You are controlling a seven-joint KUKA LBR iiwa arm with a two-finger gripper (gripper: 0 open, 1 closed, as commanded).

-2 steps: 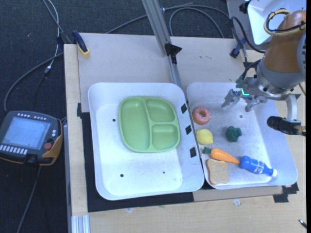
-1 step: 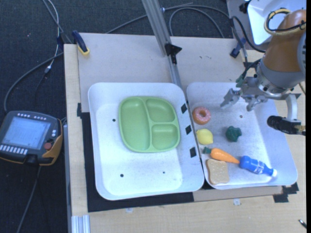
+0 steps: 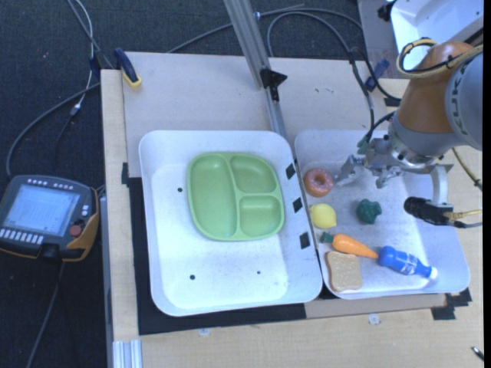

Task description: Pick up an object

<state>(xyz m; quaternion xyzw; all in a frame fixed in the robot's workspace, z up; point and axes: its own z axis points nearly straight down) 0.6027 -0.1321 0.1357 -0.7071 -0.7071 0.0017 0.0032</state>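
Above the right bin [image 3: 460, 271], the gripper [image 3: 367, 167] hangs over bare floor near the far wall; how far its fingers are parted cannot be told. Below it lie a doughnut [image 3: 317, 181], lemon [image 3: 323, 215], broccoli [image 3: 368, 211], carrot [image 3: 354, 245], blue bottle [image 3: 404, 261] and bread slice [image 3: 344, 271]. A green divided plate [image 3: 235, 195] sits in the left bin [image 3: 165, 282].

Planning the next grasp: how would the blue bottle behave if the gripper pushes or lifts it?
The blue bottle lies on its side in the right bin, so a sideways nudge would probably roll it. It looks like smooth toy plastic, likely light and somewhat slippery. The carrot close by might get bumped.
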